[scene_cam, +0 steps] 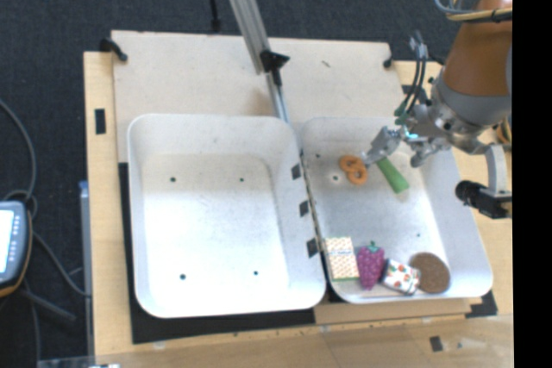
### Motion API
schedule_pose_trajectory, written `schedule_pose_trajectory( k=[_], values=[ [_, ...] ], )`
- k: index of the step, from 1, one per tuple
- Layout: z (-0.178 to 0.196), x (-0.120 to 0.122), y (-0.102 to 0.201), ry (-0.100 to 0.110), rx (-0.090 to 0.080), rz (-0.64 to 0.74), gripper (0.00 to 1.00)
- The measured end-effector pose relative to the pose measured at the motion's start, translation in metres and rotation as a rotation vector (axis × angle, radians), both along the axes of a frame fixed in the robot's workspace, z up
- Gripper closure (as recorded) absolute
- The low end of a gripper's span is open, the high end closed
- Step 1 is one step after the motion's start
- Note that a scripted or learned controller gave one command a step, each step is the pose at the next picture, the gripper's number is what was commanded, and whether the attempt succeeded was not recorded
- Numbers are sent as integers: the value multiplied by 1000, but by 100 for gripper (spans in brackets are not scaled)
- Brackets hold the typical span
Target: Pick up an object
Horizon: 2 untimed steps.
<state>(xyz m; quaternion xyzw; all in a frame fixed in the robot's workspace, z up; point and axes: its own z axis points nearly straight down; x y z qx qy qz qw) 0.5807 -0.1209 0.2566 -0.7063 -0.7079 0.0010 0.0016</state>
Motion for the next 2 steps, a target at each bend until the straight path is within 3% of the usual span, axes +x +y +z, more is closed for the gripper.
schedule_pose_trajectory(
  k=[1,2],
  values=[
    [3,1,0,-5,0,-1,0],
    [-60,2,1,1,-2,-5,0]
  ],
)
